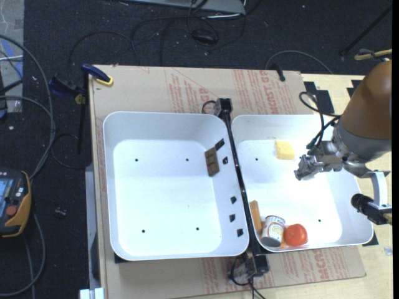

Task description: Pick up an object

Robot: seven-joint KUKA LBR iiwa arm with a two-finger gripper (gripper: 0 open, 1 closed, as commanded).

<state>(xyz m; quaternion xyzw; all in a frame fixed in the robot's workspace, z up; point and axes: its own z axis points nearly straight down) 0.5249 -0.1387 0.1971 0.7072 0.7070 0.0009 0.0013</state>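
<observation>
End effector point(307, 168), grip state indeterminate, hovers beside pale yellow foam block point(285, 149); recommend centring squarely above it before descending.

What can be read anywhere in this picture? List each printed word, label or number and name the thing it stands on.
Red lettering on the tan cardboard sheet under the bins: several printed strips, seen reversed or upside down, too blurred to read.
Label on the small cylindrical can lying in the right white bin: too small to read.
Screen of the orange-and-black handheld device at the left edge: nothing legible.
No other text shows.
</observation>
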